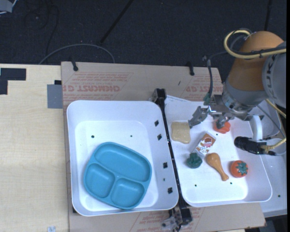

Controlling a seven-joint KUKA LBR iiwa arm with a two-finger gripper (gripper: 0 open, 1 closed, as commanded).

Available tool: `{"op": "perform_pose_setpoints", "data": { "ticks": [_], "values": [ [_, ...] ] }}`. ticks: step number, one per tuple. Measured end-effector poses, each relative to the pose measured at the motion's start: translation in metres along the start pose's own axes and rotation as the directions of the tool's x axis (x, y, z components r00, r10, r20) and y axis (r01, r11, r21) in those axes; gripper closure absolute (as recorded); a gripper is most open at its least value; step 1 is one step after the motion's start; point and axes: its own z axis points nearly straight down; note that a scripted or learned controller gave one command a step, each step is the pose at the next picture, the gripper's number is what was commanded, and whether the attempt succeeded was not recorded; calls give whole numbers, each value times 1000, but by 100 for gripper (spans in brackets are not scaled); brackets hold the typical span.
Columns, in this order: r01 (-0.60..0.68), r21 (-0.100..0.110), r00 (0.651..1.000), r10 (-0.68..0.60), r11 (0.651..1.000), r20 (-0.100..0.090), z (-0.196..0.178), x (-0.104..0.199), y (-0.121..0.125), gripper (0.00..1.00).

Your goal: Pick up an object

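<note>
Pale bench, two white bins — far left of my claw lies a blue tray. The claw hangs spread and empty over the right bin; bread sits just below-left, tomato farther below-right — nothing picked yet.

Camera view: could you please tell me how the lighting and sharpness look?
Camera view: even, soft light, faint shadows; the white right bin looks bright, mildly washed out; the blue tray shows a soft sheen; the end effector is slightly blurred; the background is dark.
</note>
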Motion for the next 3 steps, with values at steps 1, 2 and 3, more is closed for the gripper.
{"op": "perform_pose_setpoints", "data": {
  "ticks": [1,2,3],
  "values": [
    [2,-13,1000,-2,1000,1,-8,0,3,0],
    [1,-7,1000,-1,1000,0,54,6,-4,0],
    [1,-24,1000,-1,1000,8,91,3,2,0]
  ]
}}
